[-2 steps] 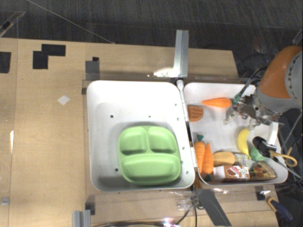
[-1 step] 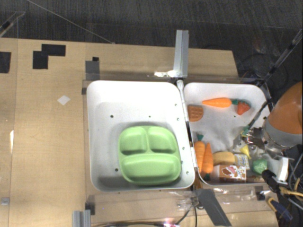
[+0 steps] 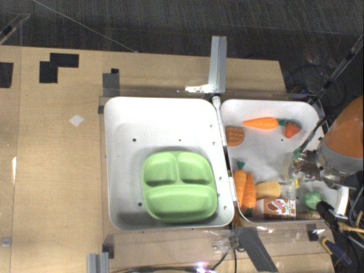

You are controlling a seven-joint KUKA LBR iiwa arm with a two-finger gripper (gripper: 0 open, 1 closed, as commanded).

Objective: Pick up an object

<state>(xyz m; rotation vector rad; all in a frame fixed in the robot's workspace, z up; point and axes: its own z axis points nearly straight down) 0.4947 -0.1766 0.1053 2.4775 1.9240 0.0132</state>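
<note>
Carrots and other toy foods lie in the right bin (image 3: 310, 110): one carrot (image 3: 260, 123) at the far side beside a strawberry (image 3: 292, 129), a waffle-like piece (image 3: 234, 135) to its left, another carrot (image 3: 244, 189) at the near left, and a yellow piece (image 3: 267, 190) beside it. Over that bin's right edge hangs the gripper (image 3: 300, 172); whether it is wide or narrow I cannot tell. A green divided plate (image 3: 179, 185) sits in the left bin (image 3: 122, 124).
</note>
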